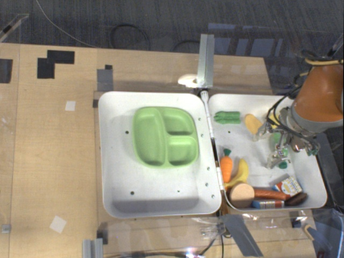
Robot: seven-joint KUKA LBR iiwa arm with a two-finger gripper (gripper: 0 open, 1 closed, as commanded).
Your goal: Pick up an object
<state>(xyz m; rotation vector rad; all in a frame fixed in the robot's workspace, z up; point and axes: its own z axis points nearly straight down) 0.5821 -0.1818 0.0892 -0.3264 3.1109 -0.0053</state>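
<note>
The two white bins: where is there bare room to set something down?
The left bin has bare floor all round the green divided plate. In the right bin, a patch lies between the green block and carrot. The near edge is crowded with toy food.

We see the pickable objects gathered in the right bin (317, 171). A green block (227, 117) lies flat near its far left corner, with a yellow rounded piece (252, 123) just beside it. Along the left wall an orange carrot (227, 168) lies touching a yellow banana (242, 172). At the near edge sit a tan round piece (242, 193), a red-brown sausage (271, 194) and a small printed packet (290, 185).
</note>
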